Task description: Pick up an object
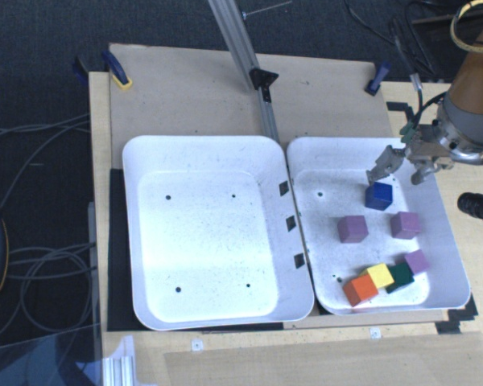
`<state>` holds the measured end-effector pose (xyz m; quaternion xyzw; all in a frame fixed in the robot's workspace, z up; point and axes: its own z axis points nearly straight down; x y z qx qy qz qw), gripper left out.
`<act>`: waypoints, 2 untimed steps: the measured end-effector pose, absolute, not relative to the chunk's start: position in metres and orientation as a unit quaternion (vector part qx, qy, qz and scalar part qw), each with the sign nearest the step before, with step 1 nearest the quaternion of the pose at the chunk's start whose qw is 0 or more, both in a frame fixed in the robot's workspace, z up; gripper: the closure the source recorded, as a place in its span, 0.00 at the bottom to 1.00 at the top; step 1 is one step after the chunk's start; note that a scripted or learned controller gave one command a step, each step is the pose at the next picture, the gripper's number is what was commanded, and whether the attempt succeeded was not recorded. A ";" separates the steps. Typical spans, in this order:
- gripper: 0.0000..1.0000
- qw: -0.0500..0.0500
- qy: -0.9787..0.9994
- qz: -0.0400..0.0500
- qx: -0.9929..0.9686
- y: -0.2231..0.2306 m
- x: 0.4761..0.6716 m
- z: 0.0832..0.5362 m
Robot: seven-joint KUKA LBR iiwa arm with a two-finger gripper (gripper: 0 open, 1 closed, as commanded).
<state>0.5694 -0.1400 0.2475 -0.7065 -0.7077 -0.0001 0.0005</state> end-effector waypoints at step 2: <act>0.00 0.003 -0.707 0.002 -0.707 -0.135 0.574 0.186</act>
